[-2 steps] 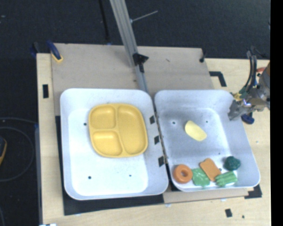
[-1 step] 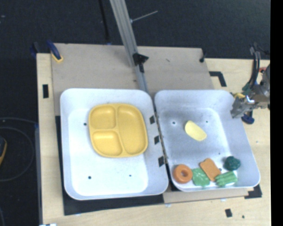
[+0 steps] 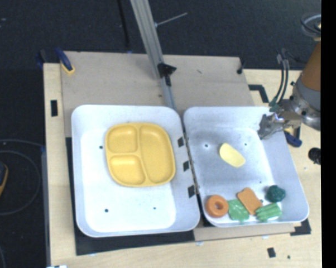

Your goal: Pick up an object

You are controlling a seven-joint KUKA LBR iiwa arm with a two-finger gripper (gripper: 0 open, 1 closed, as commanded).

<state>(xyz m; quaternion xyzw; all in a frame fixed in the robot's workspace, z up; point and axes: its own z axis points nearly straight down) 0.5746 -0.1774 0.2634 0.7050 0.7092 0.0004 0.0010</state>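
Tool point(image 3: 267, 126) at the right bin's point(image 3: 204, 121) upper right rim, fingers' state impossible to tell. Pale yellow piece point(image 3: 232, 154) lying alone mid-bin: probably light, smooth, maybe slippery. Best pinched across its narrow middle.

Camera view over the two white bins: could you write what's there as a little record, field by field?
left bin: holds a yellow divided plate with three compartments
right bin: holds the loose items
middle of right bin: pale yellow piece, lying alone
near edge of right bin: orange ring, green piece, orange block, green piece, dark green ball
gripper: over the right bin's far right corner, nothing seen between its fingers
arm: grey, reaching in from the right
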